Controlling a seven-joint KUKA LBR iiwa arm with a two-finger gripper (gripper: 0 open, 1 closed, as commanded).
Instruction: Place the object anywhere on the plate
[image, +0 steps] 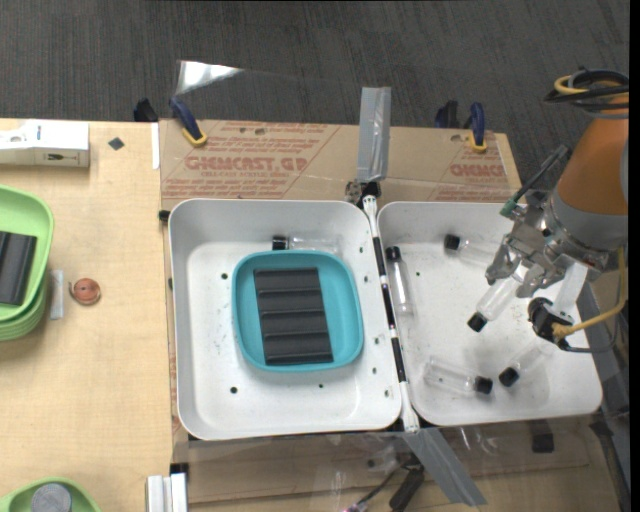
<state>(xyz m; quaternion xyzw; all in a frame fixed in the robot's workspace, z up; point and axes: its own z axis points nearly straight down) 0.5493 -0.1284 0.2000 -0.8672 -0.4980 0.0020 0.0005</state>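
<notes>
I see a clear vial with a black cap (492, 303) hanging tilted under the end effector (516, 277), cap end down and to the left, upper end up between the fingers, so the end effector is closed on it, above the right bin (430, 395) and off its floor as far as I can tell. Arm (592, 185) comes in from the right, orange band above the wrist. More of the same in the right bin: one vial (454, 378) lying near the front edge with a loose black cap (508, 376) just beside it, one vial (397, 280) along the left wall, a small black cap (452, 241) toward the far side. Left bin (190, 330) holds the teal plate (245, 320), sitting about centre, with a black ribbed insert (293, 315) on it. Another vial (300, 243) lies just beyond the plate's far edge. Both bins sit on the desk (100, 400) over a cardboard sheet (260, 160). Green tray (30, 215) at the far left edge.
</notes>
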